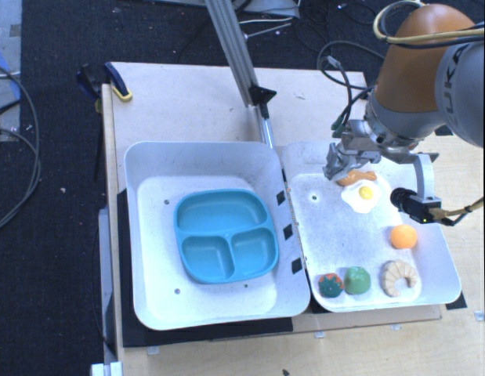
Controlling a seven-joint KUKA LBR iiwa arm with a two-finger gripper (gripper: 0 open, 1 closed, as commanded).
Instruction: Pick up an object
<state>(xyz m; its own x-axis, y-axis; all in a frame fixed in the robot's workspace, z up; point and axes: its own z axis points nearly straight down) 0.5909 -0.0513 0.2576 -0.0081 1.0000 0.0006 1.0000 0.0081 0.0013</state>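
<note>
Orange-brown food piece (357,178) is lying at the far end of the right bin (450,269), close under the back rim, and my gripper (342,168) is hanging right at its left end. Whether I am pinching it or only hovering against it, this angle is not telling. My grey arm, with its orange band (418,49), is reaching in over the bin's far right corner and crowding that side.

A fried egg (361,197) is sitting just beside the food piece on the near side, seemingly touching it, so room is tight there. Toward the bin's left wall the floor is lying bare, and a wide open patch is running down the middle.

Along the right wall an orange ball (403,236) is resting on its own. Along the front edge three pieces are lining up: a red-and-green piece (330,285), a green piece (356,280) just beside it, and a pale ridged pastry (399,277) a little apart, near the front right corner.

The left bin (148,288) is butting against the right one, with a blue divided plate (224,234) lying in its middle, well apart from my gripper. A slanted metal pole (233,45) is coming down to the bench behind the seam between the bins.
</note>
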